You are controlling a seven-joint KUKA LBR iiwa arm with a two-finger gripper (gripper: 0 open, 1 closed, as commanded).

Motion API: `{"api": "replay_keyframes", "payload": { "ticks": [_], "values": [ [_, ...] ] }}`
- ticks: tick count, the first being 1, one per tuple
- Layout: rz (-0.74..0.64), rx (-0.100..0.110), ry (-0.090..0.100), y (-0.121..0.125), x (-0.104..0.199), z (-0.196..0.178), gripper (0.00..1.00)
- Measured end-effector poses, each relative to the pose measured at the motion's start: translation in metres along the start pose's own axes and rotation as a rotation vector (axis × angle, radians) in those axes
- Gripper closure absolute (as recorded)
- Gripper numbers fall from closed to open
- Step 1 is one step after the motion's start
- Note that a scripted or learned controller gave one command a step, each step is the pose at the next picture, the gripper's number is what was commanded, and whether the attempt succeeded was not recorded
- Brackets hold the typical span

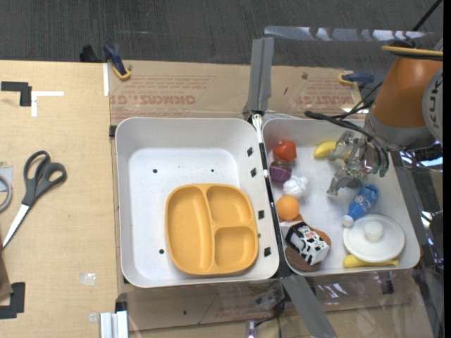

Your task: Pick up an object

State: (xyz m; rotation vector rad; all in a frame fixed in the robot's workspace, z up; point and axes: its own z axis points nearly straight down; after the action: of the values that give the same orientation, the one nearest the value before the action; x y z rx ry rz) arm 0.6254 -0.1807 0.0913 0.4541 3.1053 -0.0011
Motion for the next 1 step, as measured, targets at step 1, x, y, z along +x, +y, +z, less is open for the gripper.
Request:
{"api": "replay_keyframes", "payload": {
  "ticks": [1],
  "values": [
    [0.034,-0.010,0.008,-0.0455,0.0392,0.0011,0.00]
  ]
}}
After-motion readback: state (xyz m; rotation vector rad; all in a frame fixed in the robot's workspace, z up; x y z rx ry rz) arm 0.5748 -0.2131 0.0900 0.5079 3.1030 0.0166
